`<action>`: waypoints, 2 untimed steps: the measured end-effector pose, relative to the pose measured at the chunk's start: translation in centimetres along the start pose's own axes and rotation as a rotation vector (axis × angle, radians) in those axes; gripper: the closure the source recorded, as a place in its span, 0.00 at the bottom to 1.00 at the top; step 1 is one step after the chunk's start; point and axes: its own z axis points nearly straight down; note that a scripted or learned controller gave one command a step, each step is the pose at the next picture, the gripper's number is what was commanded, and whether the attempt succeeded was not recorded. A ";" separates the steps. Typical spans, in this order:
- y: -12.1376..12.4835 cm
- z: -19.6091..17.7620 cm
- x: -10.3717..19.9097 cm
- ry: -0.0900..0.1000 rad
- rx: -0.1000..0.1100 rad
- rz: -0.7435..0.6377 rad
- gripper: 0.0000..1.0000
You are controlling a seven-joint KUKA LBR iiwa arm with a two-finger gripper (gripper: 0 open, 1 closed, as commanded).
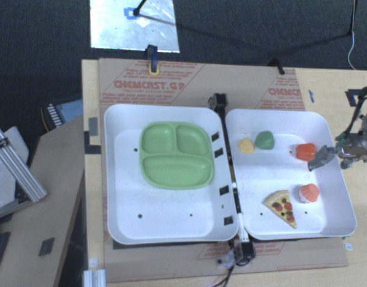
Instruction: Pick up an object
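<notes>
The right bin holds several toy foods. A yellow piece and a green piece sit near its back left. An orange-red piece lies toward the right wall, and a red and white piece lies in front of it. A pizza slice rests near the front. My gripper reaches in from the right edge, low over the bin, right beside the orange-red piece on its right side. Nothing shows held in it.
A green divided plate sits in the left bin. A black clip-lined divider separates the two bins. A shiny metal sheet lies on the dark floor behind the bench.
</notes>
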 end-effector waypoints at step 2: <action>0.3 3.7 -0.2 -0.002 -0.006 -0.001 0.00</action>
